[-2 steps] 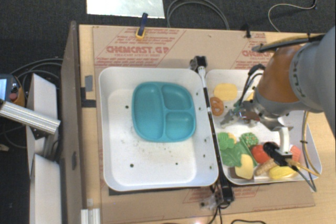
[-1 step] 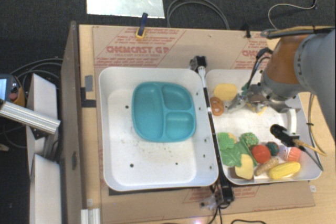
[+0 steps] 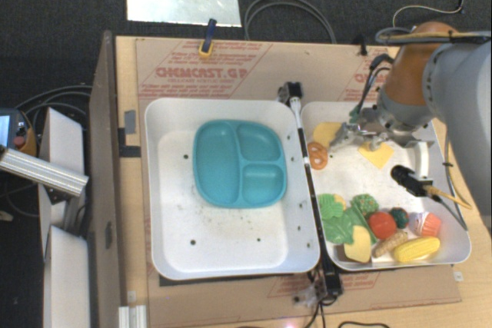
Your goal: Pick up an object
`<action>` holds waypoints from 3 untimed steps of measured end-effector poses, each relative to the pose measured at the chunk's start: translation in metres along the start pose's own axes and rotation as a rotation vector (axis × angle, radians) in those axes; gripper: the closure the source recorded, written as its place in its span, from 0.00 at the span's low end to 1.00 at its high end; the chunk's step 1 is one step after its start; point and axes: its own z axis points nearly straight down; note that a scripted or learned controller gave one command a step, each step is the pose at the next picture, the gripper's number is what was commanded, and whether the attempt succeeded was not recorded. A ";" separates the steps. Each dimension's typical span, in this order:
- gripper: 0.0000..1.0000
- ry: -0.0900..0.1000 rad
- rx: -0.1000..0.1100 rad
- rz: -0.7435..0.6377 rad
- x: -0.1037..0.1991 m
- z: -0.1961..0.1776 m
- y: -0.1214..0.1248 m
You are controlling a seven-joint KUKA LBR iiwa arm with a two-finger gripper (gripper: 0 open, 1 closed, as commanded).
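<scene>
tool (image 3: 355, 133) low in right bin (image 3: 461, 242), beside yellow wedge (image 3: 326, 134)

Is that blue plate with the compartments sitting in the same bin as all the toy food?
No, the blue plate lies in the left bin, while the toy food is piled in the right bin.

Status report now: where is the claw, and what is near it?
Claw low in right bin, grip unclear. Yellow pieces beside it. Toy food pile at near end.
</scene>
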 end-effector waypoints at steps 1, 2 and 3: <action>0.00 0.002 0.000 -0.004 0.044 0.000 0.034; 1.00 -0.004 0.007 -0.002 0.037 -0.016 0.033; 0.00 -0.004 0.009 -0.004 0.038 -0.015 0.033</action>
